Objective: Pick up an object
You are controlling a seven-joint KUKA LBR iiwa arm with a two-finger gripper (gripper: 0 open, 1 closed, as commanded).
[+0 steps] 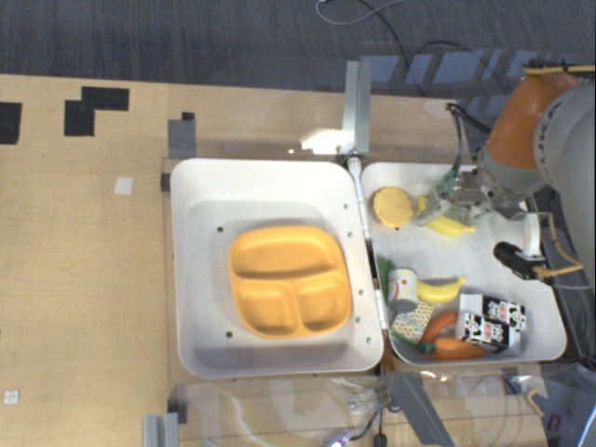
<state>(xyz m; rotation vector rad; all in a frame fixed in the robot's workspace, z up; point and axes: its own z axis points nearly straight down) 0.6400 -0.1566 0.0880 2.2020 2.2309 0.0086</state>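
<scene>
In the camera view, we judge the main risk to be a glancing grasp: the tool [458, 196] sits low at the far end of the right bin [549, 343], right over a small yellow piece [451, 226] beside the round cookie [392, 207], and a push could slide the piece away. We cannot tell how the tool is set. The piece lies just under the tool, on the cookie's right.

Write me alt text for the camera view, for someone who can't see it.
The grey arm's pincer hangs low over the right bin, by a small yellow piece and a round yellow cookie; a banana, carrots and small cartons lie nearer the camera. The left bin holds an orange divided tray.
</scene>
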